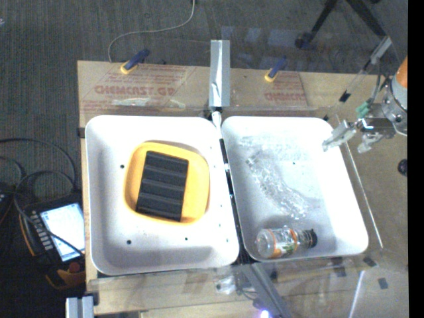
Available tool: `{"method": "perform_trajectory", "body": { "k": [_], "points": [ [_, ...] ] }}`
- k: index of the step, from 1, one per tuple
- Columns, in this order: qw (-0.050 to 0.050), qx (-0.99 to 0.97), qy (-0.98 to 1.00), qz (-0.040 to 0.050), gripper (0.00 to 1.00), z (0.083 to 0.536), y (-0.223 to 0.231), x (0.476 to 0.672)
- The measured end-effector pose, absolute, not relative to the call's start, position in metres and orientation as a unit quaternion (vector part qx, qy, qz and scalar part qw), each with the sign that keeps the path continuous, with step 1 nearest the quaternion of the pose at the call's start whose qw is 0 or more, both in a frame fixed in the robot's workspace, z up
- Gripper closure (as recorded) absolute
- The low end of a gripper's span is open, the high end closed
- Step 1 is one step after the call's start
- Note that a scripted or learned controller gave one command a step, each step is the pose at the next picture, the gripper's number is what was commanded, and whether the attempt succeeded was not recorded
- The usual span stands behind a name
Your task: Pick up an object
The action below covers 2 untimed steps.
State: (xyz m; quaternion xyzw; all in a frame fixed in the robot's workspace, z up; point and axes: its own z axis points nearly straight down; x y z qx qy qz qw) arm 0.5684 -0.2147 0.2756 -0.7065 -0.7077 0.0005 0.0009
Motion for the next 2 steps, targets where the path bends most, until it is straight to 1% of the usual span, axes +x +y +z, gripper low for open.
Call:
{"method": "perform_trajectory", "body": {
  "k": [1,2],
  "points": [
    [0.001,-0.734,-0.679,0.0000,0.00,0.276,-0.222,0.543],
    [0.001,-0.735,-0.678,0.0005,0.00,0.212,-0.133,0.555]
  ]
}}
